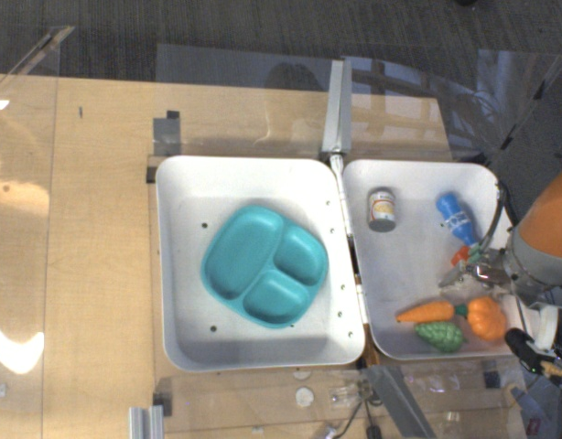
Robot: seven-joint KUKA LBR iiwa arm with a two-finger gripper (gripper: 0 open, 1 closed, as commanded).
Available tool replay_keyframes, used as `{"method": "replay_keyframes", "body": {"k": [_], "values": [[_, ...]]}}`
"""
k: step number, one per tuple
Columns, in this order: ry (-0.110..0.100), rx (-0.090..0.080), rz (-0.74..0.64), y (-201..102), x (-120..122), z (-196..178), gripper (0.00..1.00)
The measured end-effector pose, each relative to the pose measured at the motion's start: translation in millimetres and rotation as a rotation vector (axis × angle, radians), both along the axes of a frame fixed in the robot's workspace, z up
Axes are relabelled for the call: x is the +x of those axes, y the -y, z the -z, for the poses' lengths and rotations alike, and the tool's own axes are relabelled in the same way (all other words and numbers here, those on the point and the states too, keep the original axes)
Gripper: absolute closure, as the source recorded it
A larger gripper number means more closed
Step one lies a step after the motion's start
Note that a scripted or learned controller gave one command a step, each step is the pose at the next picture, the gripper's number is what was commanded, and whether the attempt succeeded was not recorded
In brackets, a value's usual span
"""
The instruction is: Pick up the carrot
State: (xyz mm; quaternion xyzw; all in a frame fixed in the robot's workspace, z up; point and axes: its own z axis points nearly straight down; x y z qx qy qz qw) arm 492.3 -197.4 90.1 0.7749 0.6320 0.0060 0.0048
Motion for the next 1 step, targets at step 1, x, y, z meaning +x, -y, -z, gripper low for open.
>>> {"method": "replay_keyframes", "body": {"k": [1], "values": [[0.004, -0.010, -0.134, -8.4, 0.8, -0.6, 0.00]]}}
